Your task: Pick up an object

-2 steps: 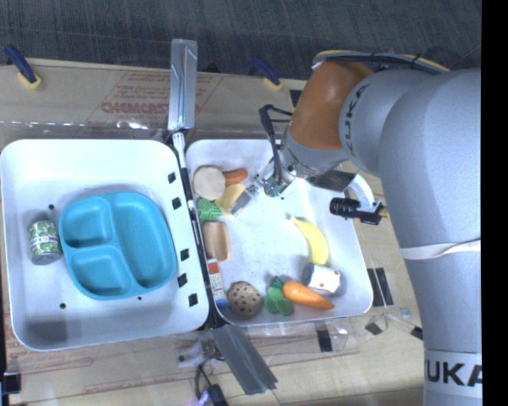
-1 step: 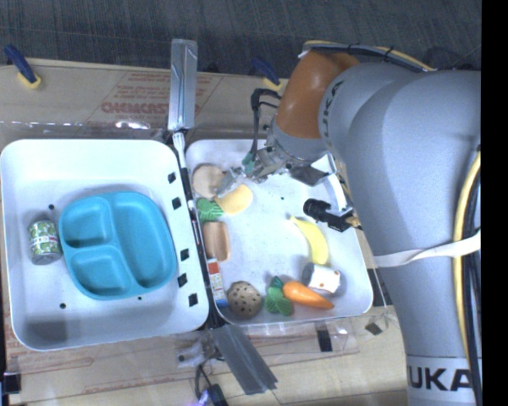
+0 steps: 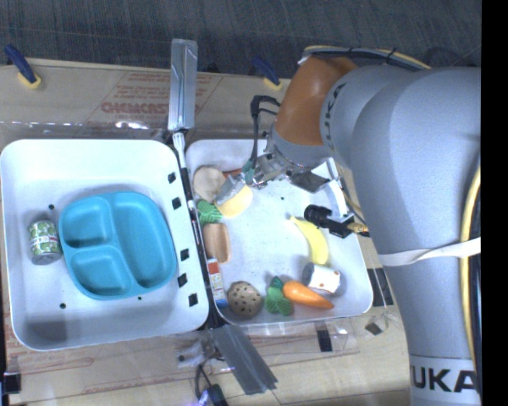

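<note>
My gripper (image 3: 252,176) hangs low over the back left part of the right bin (image 3: 271,227), under the orange-banded wrist. Just at its tip lies a pale yellow wedge (image 3: 236,201), touching or nearly touching it. A tan round piece (image 3: 207,180) sits to the left of the tip. Further along the bin's left wall are a green leafy piece (image 3: 208,213) and a brown bun-like piece (image 3: 216,242). A banana (image 3: 313,240) lies to the right, apart from the gripper.
Along the right bin's front edge sit a speckled brown ball (image 3: 244,299), a green piece (image 3: 278,299), a carrot (image 3: 307,294) and a small white block (image 3: 323,277). The left bin (image 3: 34,167) holds a blue divided tray (image 3: 117,244) and a small can (image 3: 44,241).
</note>
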Controlling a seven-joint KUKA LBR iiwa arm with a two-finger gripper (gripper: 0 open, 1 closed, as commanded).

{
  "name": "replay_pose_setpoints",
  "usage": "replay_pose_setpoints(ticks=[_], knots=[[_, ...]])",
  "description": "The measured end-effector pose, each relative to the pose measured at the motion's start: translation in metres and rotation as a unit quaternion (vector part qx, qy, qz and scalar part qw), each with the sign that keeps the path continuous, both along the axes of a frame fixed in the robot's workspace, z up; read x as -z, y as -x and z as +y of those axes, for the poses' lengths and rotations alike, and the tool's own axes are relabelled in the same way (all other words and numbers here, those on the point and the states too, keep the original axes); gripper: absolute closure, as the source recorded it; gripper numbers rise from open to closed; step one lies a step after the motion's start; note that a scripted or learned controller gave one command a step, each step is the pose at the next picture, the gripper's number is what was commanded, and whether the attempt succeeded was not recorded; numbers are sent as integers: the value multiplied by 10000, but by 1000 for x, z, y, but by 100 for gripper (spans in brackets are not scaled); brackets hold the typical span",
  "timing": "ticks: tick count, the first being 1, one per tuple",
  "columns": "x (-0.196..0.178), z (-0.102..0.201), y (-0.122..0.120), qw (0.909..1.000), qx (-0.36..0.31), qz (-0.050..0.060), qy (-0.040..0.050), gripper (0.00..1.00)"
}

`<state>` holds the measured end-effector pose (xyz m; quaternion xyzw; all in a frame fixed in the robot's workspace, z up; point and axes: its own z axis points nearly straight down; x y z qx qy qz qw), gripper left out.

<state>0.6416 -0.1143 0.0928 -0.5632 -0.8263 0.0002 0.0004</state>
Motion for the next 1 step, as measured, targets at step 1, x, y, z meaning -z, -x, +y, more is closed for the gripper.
replay_pose_setpoints(ticks=[1], knots=[[-11,1,-1,10000,-29,-4,1,100]])
